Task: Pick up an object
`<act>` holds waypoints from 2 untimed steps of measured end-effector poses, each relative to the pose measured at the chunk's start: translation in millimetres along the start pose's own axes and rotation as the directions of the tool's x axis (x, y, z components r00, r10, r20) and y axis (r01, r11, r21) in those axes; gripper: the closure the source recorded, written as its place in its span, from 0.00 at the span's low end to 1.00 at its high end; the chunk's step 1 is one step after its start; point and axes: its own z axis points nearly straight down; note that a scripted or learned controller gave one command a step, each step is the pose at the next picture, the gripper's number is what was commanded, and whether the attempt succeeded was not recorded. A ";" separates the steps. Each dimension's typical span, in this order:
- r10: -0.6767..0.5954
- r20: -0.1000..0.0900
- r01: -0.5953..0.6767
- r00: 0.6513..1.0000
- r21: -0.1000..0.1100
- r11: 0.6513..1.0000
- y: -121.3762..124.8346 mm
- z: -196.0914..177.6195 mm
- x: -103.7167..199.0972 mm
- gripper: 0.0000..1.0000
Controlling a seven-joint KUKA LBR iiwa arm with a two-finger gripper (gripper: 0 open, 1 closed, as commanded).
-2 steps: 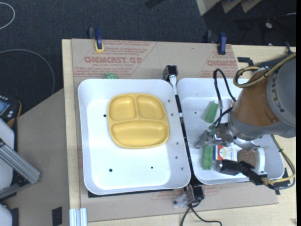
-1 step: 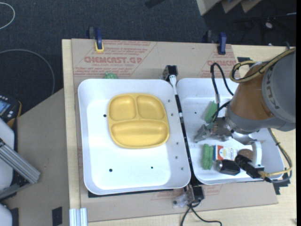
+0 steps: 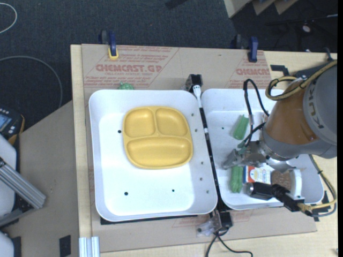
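Observation:
My gripper (image 3: 234,159) hangs low over the left part of the right bin (image 3: 217,103), with the grey arm and its orange band reaching in from the right. Just below the gripper lies a green stick-like object (image 3: 236,180). A second green object (image 3: 240,127) lies tilted above the gripper, near the bin's middle. A small white packet with orange and blue print (image 3: 257,174) lies to the right of the lower green object. Beside the packet, a brown speckled item (image 3: 283,180) is partly hidden by the arm. I see nothing between the gripper's tips.
The left bin (image 3: 107,186) holds a yellow divided plate (image 3: 158,137) in its upper half. A small green scrap (image 3: 126,86) lies on the board behind that bin. Blue clamps (image 3: 111,39) (image 3: 252,47) grip the board's far edge.

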 end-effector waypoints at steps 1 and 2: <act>0.000 0.000 0.000 1.000 -0.001 1.000 -2.2 0.0 -4.6 0.00; -0.002 0.005 0.002 1.000 -0.011 1.000 10.2 -47.9 -13.1 0.00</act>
